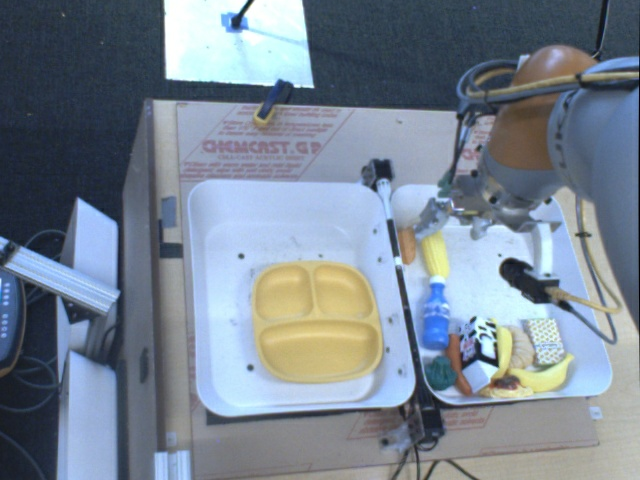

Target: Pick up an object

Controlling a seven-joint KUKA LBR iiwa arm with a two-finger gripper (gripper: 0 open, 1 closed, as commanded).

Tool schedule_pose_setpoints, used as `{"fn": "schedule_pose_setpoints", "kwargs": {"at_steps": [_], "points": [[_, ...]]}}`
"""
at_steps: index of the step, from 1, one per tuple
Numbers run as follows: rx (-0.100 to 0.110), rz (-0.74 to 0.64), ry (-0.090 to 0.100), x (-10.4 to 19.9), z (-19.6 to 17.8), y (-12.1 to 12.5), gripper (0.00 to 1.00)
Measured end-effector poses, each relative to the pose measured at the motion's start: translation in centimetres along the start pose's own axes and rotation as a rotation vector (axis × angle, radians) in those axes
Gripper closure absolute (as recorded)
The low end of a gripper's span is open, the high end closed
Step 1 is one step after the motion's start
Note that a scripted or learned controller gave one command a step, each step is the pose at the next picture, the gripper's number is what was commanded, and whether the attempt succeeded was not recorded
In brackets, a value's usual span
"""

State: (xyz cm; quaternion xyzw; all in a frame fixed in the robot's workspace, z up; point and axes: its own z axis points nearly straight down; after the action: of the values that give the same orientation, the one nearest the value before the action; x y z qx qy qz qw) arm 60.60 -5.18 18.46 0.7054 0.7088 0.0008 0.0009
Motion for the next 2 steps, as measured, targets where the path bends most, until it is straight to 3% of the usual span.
{"fn": "schedule_pose_setpoints", "kwargs": {"at_steps": [1,2], "points": [[0.002,0.003,-0.001,-4.1,10.0,-1.6,0.0],[0.0,0.002,0.0,-3.6,10.0,5.8,0.0]]}}
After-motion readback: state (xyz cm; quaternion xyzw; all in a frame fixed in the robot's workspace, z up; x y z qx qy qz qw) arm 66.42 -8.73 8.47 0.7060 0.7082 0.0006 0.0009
